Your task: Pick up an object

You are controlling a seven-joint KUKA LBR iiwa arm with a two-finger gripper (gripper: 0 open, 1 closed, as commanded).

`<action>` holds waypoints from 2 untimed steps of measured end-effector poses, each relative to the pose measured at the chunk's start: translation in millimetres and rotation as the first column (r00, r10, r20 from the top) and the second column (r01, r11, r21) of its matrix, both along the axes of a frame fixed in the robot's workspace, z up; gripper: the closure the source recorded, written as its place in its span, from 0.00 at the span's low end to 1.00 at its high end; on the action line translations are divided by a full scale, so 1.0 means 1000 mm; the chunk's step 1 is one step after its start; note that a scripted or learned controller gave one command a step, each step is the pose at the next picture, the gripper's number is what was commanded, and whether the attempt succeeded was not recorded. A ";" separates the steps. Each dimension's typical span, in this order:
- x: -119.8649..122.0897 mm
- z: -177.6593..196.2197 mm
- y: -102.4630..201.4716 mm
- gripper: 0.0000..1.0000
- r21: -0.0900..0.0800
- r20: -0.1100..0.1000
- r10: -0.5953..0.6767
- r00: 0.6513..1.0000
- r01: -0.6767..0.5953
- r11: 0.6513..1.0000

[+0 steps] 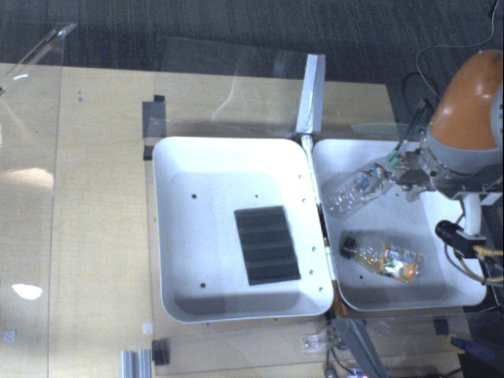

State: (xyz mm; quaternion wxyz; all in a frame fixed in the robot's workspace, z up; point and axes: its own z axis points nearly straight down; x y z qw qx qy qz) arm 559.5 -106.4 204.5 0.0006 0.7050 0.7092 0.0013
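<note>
My arm (471, 120) comes in from the right, its orange band sitting high over the far right corner of the right bin (441, 299), and my fingers (403, 170) hang low over the upper part of that bin. I cannot tell whether they are spread or closed; from this angle the grey wrist and its fittings crowd them. Just to their left lies a clear crumpled plastic bottle (357, 189), tilted, its upper end right up against my tip, though I cannot see it caught between them, so I won't claim a hold on it. Nearer the front of the same bin, apart from the first, lies a second bottle (383, 258) on its side, with a dark cap toward the left and a yellow and orange label round its body. The left bin (181, 211) sits right beside mine, their rims touching along the middle, and it carries a flat black ridged slab (268, 245) lying a little askew near its centre. Both bins rest on the pale wooden counter (87, 211). A clear panel (31, 179) stands over its left part, catching glare. Dark cables (465, 246) loop by the right bin's right edge.
</note>
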 end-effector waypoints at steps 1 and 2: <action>0.082 -0.026 -0.013 0.00 -0.003 0.004 0.220 0.975 -0.220 0.975; 0.089 -0.104 -0.034 0.00 -0.003 0.005 0.161 0.987 -0.161 0.987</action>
